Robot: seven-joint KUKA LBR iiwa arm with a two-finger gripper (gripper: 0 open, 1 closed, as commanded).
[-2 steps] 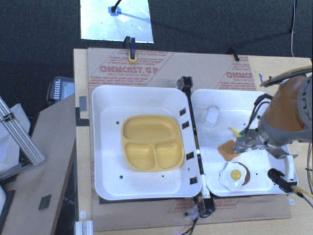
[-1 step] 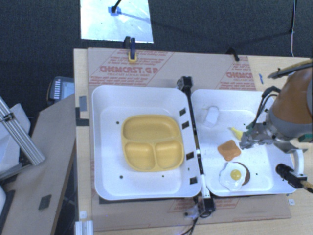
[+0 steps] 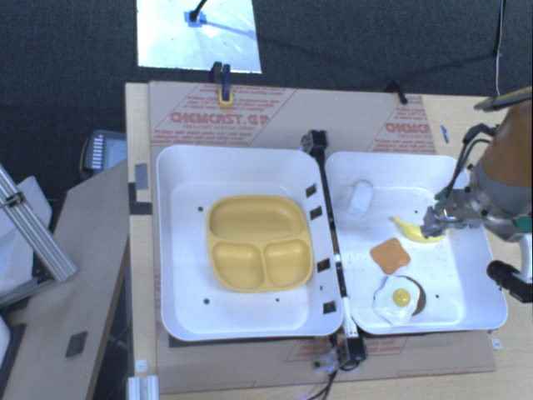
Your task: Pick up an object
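Note:
The right bin [image 3: 470, 248] holds a yellow banana [image 3: 410, 228], an orange flat piece [image 3: 390, 255], a fried egg [image 3: 397, 298] on a dark disc, and a pale white object [image 3: 360, 197] near its back left. My gripper [image 3: 436, 221] reaches in from the right and is low over the banana's right end, covering that end. The view does not show whether anything is held.
The left bin [image 3: 179, 223] holds a yellow three-compartment tray [image 3: 256, 242]. A black divider strip [image 3: 326, 240] runs between the two bins. The arm's grey body and orange band [image 3: 508, 169] hang over the right bin's right edge.

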